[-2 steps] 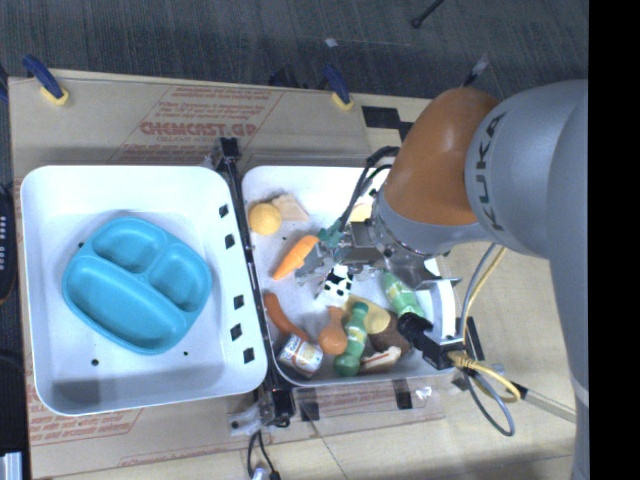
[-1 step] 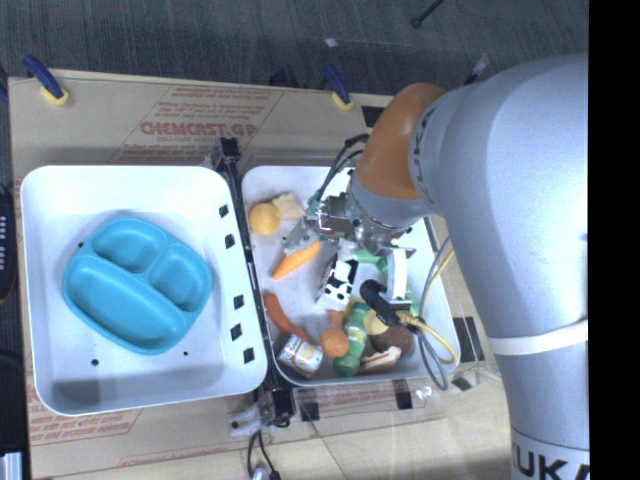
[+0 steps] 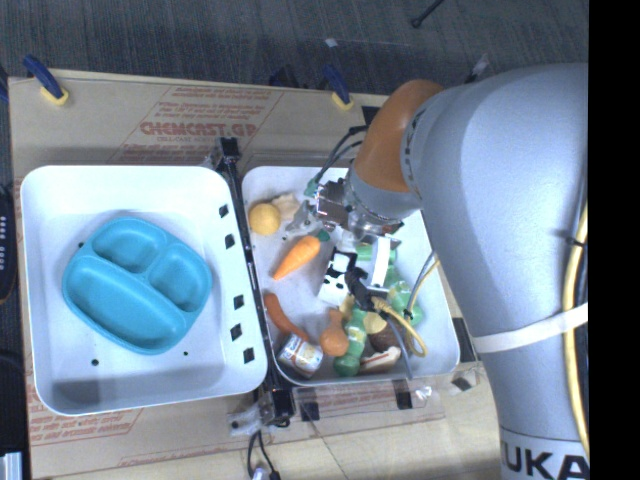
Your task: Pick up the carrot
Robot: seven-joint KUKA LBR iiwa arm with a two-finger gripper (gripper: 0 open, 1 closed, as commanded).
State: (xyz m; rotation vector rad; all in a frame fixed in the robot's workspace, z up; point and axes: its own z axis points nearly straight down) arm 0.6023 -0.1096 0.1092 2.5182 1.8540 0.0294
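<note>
Camera view: carrot (image 3: pixel 297 257) lies in right bin (image 3: pixel 262 183); fingers' (image 3: pixel 343 273) state unclear.

Robotics lab, test cell. Industrial arm (image 3: pixel 500 218), grey, orange band, "KUKA" lettering at base. Two white bins (image 3: pixel 40 298) side by side on surface (image 3: pixel 190 118) covered with brown printed sheet, held by blue clamps (image 3: pixel 45 78). Right bin full of toy food; left bin holds blue sectioned tray (image 3: pixel 135 283). Loose cables, dark carpet (image 3: pixel 200 18) beyond.
</note>
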